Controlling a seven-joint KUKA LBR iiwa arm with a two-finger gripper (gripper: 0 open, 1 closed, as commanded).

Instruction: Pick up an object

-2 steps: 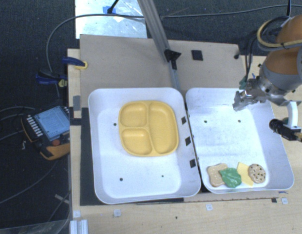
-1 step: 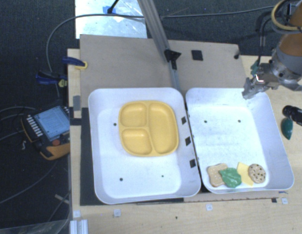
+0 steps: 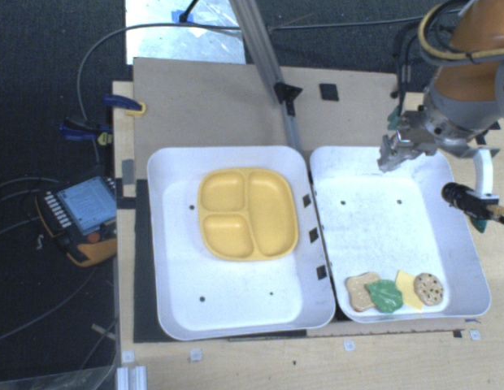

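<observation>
Hovering gripper (image 3: 392, 154) at right bin (image 3: 382, 218) far edge, nothing between tips. Food pieces (image 3: 394, 291) clustered in near corner, touching; risk: pinching two or hitting wall.

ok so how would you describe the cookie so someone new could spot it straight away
Start at the right bin, the one without the yellow divided plate. Along its near edge lies a short row of small food pieces; the cookie is the last one on the right. It is round, tan and dotted with dark chips, unlike the yellow wedge, green piece and toast slice beside it.
</observation>
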